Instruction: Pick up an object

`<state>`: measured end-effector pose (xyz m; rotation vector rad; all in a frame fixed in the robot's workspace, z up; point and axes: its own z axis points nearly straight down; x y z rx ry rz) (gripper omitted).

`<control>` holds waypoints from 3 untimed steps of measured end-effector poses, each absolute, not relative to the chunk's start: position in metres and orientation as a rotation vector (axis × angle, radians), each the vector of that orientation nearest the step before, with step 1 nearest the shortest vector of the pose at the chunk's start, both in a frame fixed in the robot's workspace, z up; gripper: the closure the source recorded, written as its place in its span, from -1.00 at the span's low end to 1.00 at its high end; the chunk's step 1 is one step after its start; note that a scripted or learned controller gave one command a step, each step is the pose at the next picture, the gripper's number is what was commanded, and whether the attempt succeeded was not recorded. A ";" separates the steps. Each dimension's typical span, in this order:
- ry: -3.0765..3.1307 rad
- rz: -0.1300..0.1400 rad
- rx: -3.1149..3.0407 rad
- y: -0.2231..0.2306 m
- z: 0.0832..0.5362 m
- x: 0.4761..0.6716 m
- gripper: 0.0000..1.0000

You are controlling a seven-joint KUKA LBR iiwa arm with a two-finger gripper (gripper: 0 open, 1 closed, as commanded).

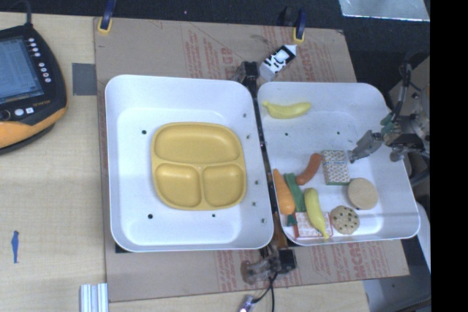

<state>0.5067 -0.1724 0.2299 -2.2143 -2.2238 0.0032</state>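
The gripper [365, 146] hangs over the right bin [369, 100], near its right wall, and its fingers point toward the left and a little down in the view. It holds nothing; how far it is open I cannot tell, because it is small and blurred here. The nearest things lie just to its left and below: a checkered block [336, 167], a sausage [310, 166] and a round cookie [362, 193]. The block is the closest, almost under the fingertips. The sausage has its long axis on a diagonal. A banana [287, 109] lies well apart, near the top wall. I judge that a short descent to the lower left would reach the block.
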 end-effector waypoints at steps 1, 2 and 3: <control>-2.226 0.007 -2.211 -0.099 0.144 0.539 -1.00; -2.224 0.008 -2.212 -0.101 0.091 0.555 -1.00; -2.221 0.003 -2.219 -0.127 0.092 0.580 -1.00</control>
